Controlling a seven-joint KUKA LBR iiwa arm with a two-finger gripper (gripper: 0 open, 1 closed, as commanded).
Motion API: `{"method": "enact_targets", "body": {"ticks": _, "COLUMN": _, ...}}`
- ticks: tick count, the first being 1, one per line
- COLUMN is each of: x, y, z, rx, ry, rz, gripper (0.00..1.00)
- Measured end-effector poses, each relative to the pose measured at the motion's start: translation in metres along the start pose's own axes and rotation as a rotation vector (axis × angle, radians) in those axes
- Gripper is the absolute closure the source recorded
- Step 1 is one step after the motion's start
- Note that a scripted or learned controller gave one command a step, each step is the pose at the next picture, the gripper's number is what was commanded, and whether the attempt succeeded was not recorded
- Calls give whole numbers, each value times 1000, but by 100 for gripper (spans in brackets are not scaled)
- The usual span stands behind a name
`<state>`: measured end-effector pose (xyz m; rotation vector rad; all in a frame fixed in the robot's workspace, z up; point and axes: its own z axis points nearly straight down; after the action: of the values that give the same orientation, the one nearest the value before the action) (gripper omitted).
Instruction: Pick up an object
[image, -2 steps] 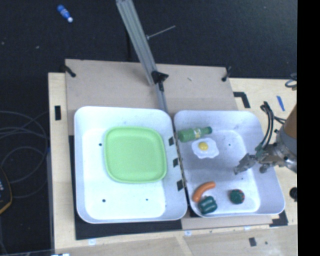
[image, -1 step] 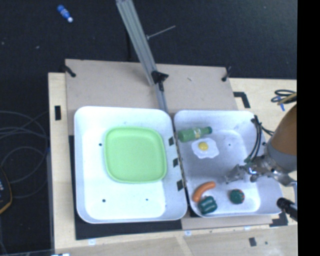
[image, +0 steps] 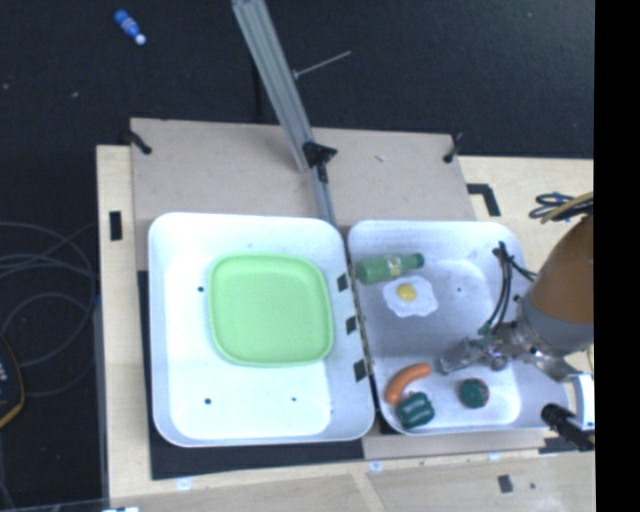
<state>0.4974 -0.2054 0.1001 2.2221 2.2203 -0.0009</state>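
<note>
Looking down at a slant on a pale desk (image: 250, 160) that bears two shallow white bins side by side. The left bin (image: 180, 400) holds a light green square plate (image: 270, 308), lying flat near its middle. The right bin (image: 460, 245) holds five small things: a green bottle (image: 390, 267) on its side near the far wall, a toy fried egg (image: 409, 297) just in front of it, an orange sausage (image: 408, 379) toward the near left corner, a dark green pepper-like piece (image: 415, 409) just beside the sausage, and a round dark green ball (image: 474, 393) a little to the right of those.

A grey arm with an orange band (image: 565, 275) reaches in from the right side of the scene. Its tool (image: 462, 353) hangs low over the right bin, between the egg and the ball, with nothing visible between its parts. Whether it is released or clenched cannot be told; it is too small and blurred.

As a judgement, this is the approach step: no object is lifted, and all five lie on the bin floor. The ball and the sausage are nearest the tool, so either seems the likely target. The next move calls for centring over one of them, clear of its neighbour and the bin wall, then descending and closing on it.
</note>
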Motion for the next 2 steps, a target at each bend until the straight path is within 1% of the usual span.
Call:
{"method": "enact_targets", "body": {"ticks": 1, "x": -1, "y": 1, "z": -12, "rx": -5, "ry": -1, "rz": 1, "gripper": 100}}
{"method": "enact_targets", "body": {"ticks": 2, "x": 0, "y": -2, "z": -74, "rx": -6, "ry": -1, "rz": 0, "gripper": 100}}
